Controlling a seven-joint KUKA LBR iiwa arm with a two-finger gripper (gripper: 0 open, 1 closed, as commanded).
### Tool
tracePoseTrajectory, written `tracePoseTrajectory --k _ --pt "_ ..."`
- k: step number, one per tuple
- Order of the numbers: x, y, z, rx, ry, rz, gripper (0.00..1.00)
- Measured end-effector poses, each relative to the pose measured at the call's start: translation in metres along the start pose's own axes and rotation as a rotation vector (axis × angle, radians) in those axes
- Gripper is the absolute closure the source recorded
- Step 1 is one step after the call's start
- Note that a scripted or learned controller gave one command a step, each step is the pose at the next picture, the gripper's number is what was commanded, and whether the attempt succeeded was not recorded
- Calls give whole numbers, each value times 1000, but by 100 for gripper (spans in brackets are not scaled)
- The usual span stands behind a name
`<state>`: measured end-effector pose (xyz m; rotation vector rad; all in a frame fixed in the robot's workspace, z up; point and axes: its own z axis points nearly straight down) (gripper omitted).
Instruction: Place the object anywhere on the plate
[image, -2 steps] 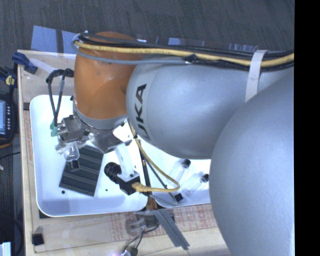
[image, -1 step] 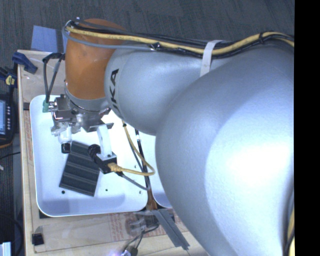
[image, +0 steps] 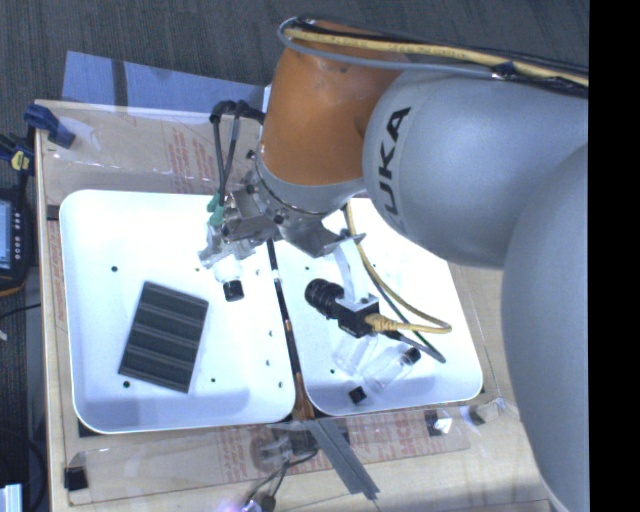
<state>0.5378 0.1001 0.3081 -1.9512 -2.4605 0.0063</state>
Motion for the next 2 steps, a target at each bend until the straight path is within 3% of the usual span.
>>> tracePoseTrajectory --k 1,2 --pt "83 -45 107 6 -1 90 100" --pt "39 -46 -26 -2 1 137 100"
